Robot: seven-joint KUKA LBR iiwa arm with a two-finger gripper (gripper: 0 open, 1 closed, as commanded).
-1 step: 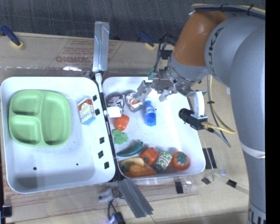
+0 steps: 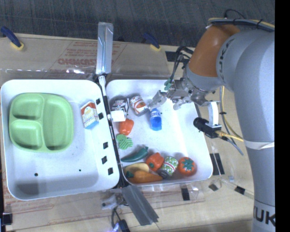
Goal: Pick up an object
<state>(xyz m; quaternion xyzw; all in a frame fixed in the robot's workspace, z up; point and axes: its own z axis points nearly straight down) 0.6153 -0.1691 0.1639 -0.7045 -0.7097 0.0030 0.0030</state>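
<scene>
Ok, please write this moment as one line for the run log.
arm: over right bin | gripper: above blue bottle, nothing seen held | left bin: green plate, small carton | pick: not yet done

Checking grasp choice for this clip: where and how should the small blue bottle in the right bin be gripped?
Grip the blue bottle across its body, coming from above. It appears to lie on the bin floor with its pale cap toward the far wall, bare floor on both long sides. The tool hangs just beyond the cap end. A judgement, since the bottle's pose is hard to read.
</scene>
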